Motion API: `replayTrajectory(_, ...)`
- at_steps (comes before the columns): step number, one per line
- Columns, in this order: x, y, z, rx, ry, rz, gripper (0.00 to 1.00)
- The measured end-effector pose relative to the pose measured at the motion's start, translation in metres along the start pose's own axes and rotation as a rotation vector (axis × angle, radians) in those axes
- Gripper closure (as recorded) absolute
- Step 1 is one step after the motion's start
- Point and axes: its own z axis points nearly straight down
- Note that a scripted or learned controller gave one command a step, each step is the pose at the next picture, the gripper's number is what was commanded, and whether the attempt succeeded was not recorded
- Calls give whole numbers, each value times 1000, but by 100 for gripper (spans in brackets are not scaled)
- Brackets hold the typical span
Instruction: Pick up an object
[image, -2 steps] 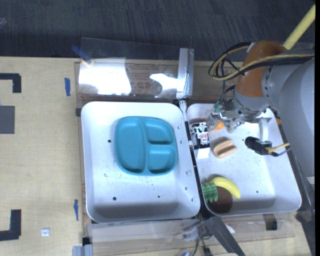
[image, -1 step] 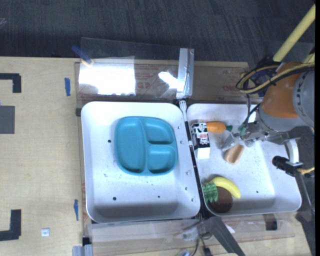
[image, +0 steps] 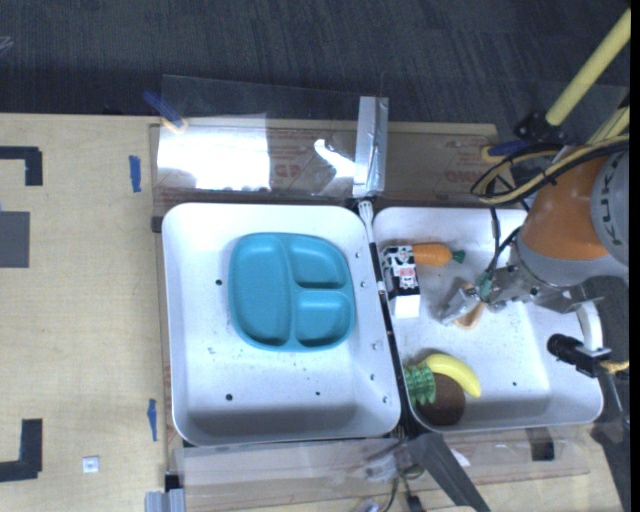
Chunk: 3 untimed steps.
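The tool (image: 468, 300) is down low in the right bin (image: 570, 395), near the middle of it. It is small and grey in this view, and I cannot tell how it is set or if it has anything in it. Something small and orange-brown (image: 470, 318) sits right at its tip, but I cannot tell what it is or if the tool has it.

I think the arm is at the grab step. It is down among the toys and has not lifted anything clear yet. The next move, I think, needs a firm hold on one toy and then a straight lift up, away from the bin wall.

Just beside the tool, toward the back, lies a toy carrot (image: 433, 255). Next to the carrot is a small black and white box (image: 402, 274), close to the wall between the two bins. At the front of the right bin lies a yellow banana (image: 455, 372). It touches a brown round thing (image: 442, 397) with a green part (image: 418, 382) on its side. These sit well apart from the tool.

The left bin (image: 200, 380) holds a blue tray (image: 292, 290) with three parts. The tray parts look bare. Both bins sit side by side on the worktop (image: 80, 300).
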Motion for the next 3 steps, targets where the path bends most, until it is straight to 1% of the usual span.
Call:
replayTrajectory(1,0,-1,-8,2,1,2,100)
replayTrajectory(2,39,109,-93,7,1,160,100)
replayTrajectory(3,82,118,-92,5,-1,317,100)
